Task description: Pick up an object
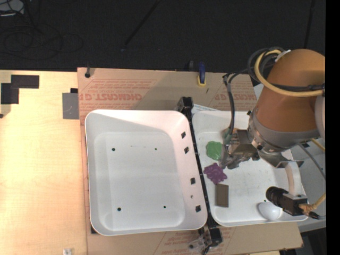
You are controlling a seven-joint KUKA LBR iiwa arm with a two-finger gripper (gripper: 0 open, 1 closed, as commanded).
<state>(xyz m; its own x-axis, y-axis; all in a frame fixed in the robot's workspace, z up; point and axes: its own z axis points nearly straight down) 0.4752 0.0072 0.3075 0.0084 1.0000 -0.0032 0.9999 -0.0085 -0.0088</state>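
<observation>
**Over the right bin: gripper low beside green piece**

Beside the green object (214, 150), near the right bin's (249, 217) left wall, the gripper (234, 155) hangs low, likely lining up a grasp. Jaw state: cannot tell. Purple object (215, 172) and brown block (222, 195) lie just below green; white lump (269, 211) well apart. Arm bent steeply, wrist down.

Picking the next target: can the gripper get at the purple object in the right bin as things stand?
Probably yes. The gripper hangs in the right bin just beside the purple object, whose top is uncovered; the green object and brown block crowd it slightly.
</observation>
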